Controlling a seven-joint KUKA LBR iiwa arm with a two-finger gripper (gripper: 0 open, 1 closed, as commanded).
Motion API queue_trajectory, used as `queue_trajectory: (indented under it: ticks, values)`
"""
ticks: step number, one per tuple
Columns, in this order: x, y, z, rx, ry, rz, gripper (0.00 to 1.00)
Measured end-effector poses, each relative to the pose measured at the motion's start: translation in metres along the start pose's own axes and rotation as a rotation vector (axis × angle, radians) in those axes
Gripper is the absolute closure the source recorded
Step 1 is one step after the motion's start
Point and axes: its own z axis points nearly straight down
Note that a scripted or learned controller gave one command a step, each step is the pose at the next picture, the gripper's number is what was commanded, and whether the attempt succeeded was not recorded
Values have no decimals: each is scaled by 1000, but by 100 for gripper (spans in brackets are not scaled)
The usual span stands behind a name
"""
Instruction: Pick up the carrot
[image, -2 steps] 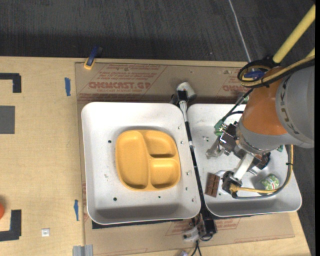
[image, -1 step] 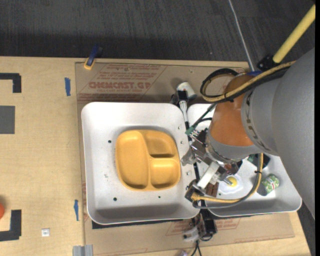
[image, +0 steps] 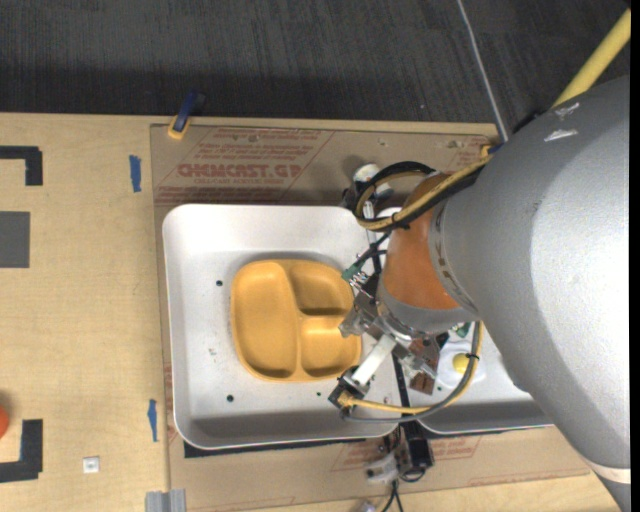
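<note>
My gripper (image: 362, 345) hangs low over the right side of the left bin (image: 200, 300). It is at the right edge of a yellow divided plate (image: 280, 315) that lies in the middle of that bin. Cables and the wrist crowd around it, so its state is hidden. The plate's compartments look bare. The big grey arm (image: 560, 280) with its orange band (image: 415, 270) covers nearly all of the right bin (image: 490, 395), so what lies in it is hidden.
Both bins rest on a cardboard sheet (image: 250, 165) on the tan bench. A small red-orange thing (image: 3, 421) peeks in at the bench's far left edge. Blue tape marks (image: 135, 172) sit left of the bins, and a yellow-blue clip (image: 183, 117) lies behind them.
</note>
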Motion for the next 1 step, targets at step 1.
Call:
queue_trajectory:
  ticks: [1]
  values:
    - [-2,3,11,-11,-7,-78,0]
